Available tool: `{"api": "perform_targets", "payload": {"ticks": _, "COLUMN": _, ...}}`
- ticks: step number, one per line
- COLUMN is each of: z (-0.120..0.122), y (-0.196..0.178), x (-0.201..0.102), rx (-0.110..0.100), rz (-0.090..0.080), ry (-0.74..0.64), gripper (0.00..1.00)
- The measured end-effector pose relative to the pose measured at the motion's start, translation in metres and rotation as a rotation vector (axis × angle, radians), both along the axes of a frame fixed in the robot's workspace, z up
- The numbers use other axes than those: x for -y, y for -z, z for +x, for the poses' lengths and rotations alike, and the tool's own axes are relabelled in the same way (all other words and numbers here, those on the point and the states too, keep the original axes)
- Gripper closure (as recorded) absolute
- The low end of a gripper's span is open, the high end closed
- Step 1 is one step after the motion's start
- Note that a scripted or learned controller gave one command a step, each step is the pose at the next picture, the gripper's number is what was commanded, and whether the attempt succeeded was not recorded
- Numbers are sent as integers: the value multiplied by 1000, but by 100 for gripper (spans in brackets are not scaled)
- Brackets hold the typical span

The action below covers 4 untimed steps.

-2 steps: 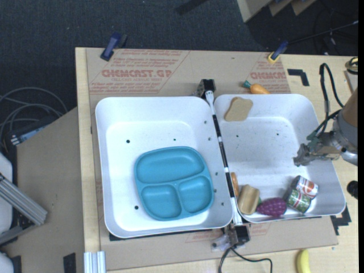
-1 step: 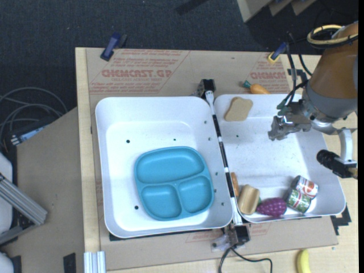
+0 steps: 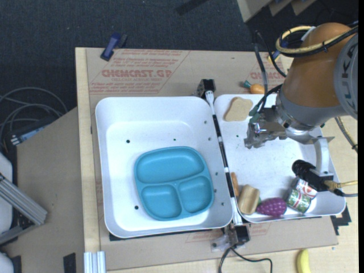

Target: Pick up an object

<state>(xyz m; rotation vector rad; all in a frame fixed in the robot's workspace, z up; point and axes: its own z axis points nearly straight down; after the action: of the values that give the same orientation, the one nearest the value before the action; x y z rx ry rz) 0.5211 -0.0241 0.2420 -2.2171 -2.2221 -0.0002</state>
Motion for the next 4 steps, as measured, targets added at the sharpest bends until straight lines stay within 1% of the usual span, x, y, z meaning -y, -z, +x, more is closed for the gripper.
{"api": "perform_targets", "payload": {"ticks": 1, "z": 39, "y": 31, "x": -47, "rx": 3, "rz": -1, "ry": 1, "gripper": 100}}
{"api": "perform_targets", "payload": {"ticks": 2, "z": 22, "y": 26, "x": -85, "rx": -1, "rz": 0, "ry": 1, "gripper": 100}}
{"api": "perform_targets", "payload": {"ticks": 3, "z": 51, "y": 12, "x": -118, "rx": 3, "rz": -2, "ry": 1, "gripper": 100}}
{"api": "perform_targets", "payload": {"ticks": 4, "z": 145, "y": 55, "x": -179, "rx": 0, "rz": -2, "ry": 1, "gripper": 100}}
